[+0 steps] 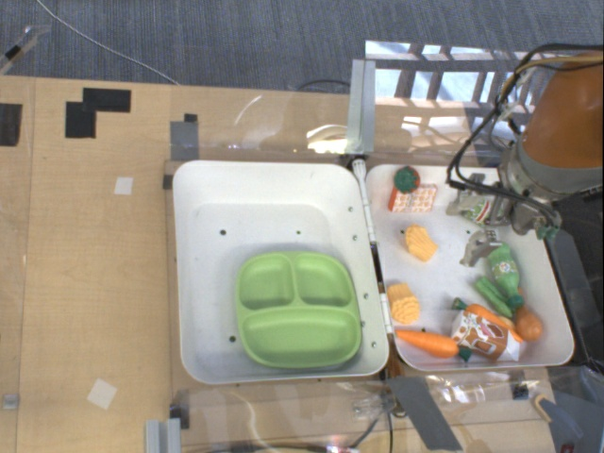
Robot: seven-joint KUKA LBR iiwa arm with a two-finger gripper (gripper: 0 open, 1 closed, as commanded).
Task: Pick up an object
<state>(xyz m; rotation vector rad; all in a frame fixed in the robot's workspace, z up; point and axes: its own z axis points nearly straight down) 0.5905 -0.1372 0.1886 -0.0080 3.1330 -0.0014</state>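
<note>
My fingers [479, 249] hang over the right white bin [559, 295], just above the green plastic packet [501, 270]. I cannot tell whether they are parted. The orange carrot [427, 343] lies well below-left of that packet.

From my screen the bench [85, 281] reads as pale matt wood; both bins [203, 206] look smooth white plastic; the green divided plate [297, 310] seems slightly glossy plastic; the gripper [479, 249] shows dull metal.

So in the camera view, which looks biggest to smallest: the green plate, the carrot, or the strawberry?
1. green plate, far the biggest.
2. carrot, long and thin.
3. strawberry, the smallest.
</note>
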